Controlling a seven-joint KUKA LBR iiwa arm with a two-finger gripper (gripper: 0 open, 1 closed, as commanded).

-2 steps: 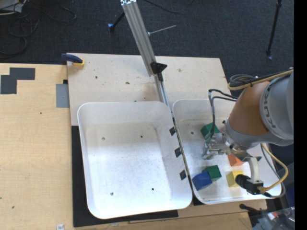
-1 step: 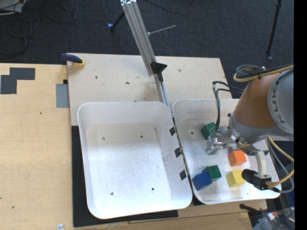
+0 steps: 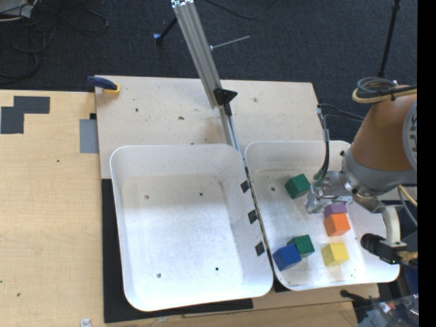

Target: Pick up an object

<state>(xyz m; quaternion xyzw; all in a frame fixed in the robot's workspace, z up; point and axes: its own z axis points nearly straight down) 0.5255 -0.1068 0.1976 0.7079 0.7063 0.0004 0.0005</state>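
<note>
Gripper [image 3: 319, 201]: lowered into the right bin [image 3: 286, 157]; finger spread cannot be told, and nothing is seen held. Green cube [image 3: 297, 186]: just left of it. Purple cube [image 3: 335, 210], possibly touching it, and orange cube [image 3: 337, 224]: just right. Yellow cube [image 3: 334, 253], second green cube [image 3: 302, 244], blue cube [image 3: 287, 256]: nearer the camera.

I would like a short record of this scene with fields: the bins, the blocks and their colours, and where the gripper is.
bins: left bin; right bin
blocks in right bin: upper green block, purple block, orange block, yellow block, lower green block, blue block
touching: blue block and lower green block
gripper: low in right bin, between upper green block and purple block
held: nothing visibly held
</note>
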